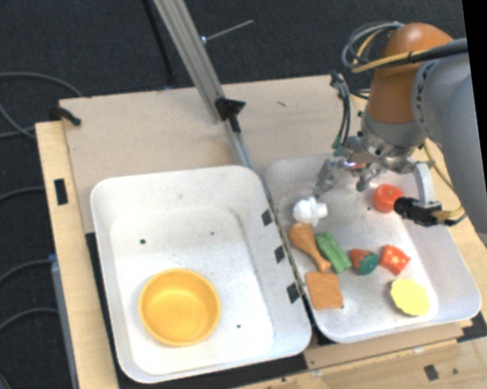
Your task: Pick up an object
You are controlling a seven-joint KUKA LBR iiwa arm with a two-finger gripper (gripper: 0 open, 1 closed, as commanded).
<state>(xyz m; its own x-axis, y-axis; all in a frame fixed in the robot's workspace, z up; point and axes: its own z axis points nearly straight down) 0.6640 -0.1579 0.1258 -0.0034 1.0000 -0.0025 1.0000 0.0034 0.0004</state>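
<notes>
My gripper [345,177] hangs over the back of the right bin [453,295], open, with nothing between its fingers. Just below and to its left lies a small white object [310,211]. An orange-red ball [387,196] sits to the gripper's right. Further forward are a tan drumstick [306,244], a green piece [331,251], a teal and red piece [364,261], a red piece [395,258], a brown slice [325,291] and a yellow disc [410,297].
The left bin [182,197] holds a yellow bowl [180,306] at its front left. A metal pole [194,53] slants up from between the two bins at the back. The bins' shared wall runs just left of the drumstick.
</notes>
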